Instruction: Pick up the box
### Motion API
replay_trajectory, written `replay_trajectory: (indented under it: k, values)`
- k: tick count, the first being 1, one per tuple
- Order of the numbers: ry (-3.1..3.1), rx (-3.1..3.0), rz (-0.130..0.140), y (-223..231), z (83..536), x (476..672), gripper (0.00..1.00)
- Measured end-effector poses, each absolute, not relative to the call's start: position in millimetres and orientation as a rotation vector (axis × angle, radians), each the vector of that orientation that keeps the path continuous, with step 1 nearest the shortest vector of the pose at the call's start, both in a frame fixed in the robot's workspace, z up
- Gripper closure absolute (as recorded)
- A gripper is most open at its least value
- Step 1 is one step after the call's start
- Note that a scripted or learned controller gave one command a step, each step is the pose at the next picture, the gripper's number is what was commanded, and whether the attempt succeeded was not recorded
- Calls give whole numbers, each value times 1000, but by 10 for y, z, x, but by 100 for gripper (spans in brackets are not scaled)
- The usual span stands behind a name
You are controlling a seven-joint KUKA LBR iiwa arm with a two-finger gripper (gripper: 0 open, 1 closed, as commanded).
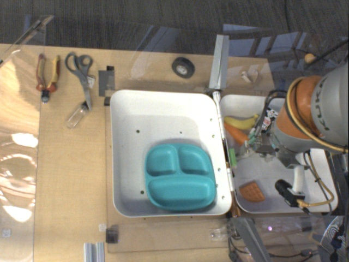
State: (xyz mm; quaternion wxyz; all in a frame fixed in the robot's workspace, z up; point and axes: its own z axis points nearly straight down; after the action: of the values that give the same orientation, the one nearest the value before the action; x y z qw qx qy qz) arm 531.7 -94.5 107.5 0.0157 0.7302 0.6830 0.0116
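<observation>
— Where do we find the box [252, 191]?

— Low in the right bin [260, 169], toward the bottom of the frame. We read it as the small flat orange-brown piece with a faint grid on its top. It lies alone on the bin floor, near the wall shared with the left bin [158, 113].

— And the end effector [255, 142]?

— Further up the same bin, above the box and apart from it. We cannot tell whether it is open or closed, and we see nothing held in it. Just beyond it lie a banana [242, 121] and an orange piece [234, 133]. A small green thing [232, 158] sits by the bin wall.

— The rest?

— A teal divided tray [180, 176] fills the lower part of the left bin. On the tan worktop [71, 173], at upper left, we see scissors [82, 72] and red-handled pliers [46, 75]. A dark tape roll [183, 67] lies beyond the left bin, with dark flooring [136, 4] along the top.
</observation>
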Motion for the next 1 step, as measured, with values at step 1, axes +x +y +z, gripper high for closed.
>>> replay_trajectory:
  k: [1]
  values:
    - [2198, 2239, 4, -966, 1153, 5926, 0]
